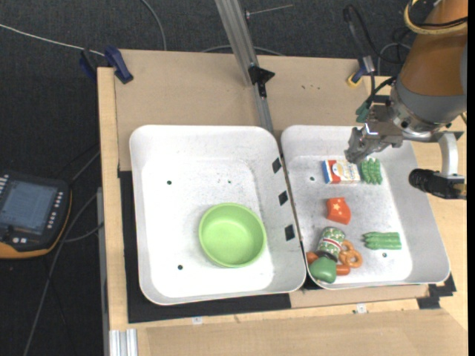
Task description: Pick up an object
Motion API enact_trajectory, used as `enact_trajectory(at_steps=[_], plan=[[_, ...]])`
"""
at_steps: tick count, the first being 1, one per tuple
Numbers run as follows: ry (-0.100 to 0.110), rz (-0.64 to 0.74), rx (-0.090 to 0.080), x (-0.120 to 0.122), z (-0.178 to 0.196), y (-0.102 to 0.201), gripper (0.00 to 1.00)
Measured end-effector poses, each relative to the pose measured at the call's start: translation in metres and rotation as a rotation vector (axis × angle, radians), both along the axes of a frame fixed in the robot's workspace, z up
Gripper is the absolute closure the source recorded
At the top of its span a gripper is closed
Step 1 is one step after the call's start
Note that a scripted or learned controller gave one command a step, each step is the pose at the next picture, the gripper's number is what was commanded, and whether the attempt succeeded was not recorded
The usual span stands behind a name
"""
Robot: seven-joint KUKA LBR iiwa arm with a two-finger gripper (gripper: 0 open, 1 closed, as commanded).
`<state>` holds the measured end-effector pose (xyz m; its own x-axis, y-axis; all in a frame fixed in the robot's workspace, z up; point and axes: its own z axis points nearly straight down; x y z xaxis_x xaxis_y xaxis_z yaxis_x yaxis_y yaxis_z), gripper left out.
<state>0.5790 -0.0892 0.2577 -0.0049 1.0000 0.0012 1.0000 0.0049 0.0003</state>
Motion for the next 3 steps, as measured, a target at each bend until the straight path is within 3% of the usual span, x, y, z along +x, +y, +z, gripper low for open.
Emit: enact_trajectory(at_steps=[3], plan=[[0.0, 0.001, 0.0, 0.031, -0.013, 0.167, 1.0]])
